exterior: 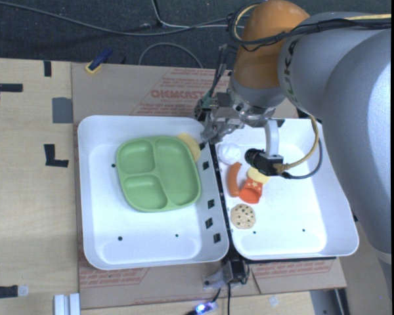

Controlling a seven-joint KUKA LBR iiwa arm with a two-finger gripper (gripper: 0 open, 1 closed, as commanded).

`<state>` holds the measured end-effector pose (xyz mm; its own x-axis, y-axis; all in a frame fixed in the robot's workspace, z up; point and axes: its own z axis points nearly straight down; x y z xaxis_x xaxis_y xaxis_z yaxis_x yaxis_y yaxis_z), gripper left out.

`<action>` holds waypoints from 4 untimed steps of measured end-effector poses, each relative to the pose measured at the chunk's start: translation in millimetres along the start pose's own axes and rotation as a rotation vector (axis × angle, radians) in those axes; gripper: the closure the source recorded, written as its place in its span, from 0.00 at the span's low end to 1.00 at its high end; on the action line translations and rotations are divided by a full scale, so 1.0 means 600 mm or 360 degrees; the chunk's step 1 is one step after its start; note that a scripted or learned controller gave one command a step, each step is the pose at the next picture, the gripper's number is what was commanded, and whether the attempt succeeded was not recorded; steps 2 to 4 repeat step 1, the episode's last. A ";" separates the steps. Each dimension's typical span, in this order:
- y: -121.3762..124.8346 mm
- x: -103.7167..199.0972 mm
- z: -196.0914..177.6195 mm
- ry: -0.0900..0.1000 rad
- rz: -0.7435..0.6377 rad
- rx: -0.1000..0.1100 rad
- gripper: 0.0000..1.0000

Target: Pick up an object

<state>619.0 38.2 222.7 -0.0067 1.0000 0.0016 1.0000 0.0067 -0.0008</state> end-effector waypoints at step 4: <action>-0.019 0.090 -0.016 0.0000 -0.0001 0.0001 1.00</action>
